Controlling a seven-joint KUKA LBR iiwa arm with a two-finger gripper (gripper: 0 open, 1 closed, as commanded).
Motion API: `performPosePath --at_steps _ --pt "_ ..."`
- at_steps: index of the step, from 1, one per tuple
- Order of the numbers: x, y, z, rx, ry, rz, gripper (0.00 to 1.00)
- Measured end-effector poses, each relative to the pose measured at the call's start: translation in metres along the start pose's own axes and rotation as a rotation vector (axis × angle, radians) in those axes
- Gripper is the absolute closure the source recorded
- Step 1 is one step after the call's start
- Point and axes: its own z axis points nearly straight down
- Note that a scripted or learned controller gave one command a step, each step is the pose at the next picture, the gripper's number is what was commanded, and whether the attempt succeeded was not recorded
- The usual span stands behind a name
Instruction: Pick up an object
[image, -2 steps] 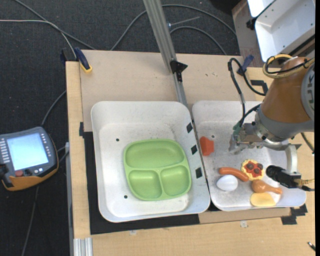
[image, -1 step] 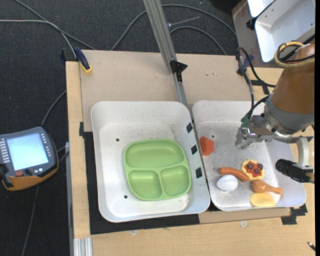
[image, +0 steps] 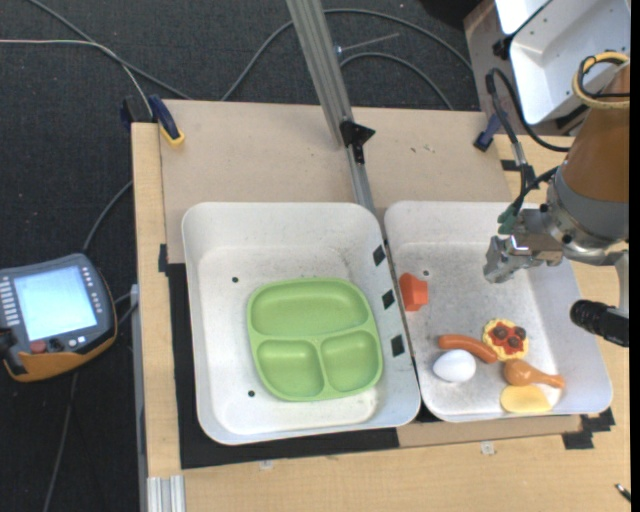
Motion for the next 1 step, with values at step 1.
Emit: performPosePath --at_steps 1 --pt "0.0358 0.022 0.0082 0.004 0.002 -0.002 1.0"
